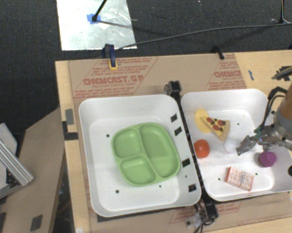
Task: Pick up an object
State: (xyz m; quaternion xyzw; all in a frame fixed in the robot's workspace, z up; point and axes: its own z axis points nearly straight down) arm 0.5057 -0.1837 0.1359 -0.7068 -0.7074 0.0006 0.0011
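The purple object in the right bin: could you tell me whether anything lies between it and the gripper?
Nothing visible does. The gripper hangs over the right bin, just left of and slightly above the purple object, with bare white floor between them. The tomato, pizza slice and red packet lie off to the sides.

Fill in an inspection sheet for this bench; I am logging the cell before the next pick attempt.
Surface: two white bins side by side, left bin, right bin, on a cardboard sheet.
Job's things: in the right bin, pizza slice, red ball, purple object, pink packet.
Clutter: green divided tray in the left bin.
Grippers: gripper low over the right bin, beside the purple object.
Cables: black cable behind the bench.
Surroundings: foil sheet, blue clamp.
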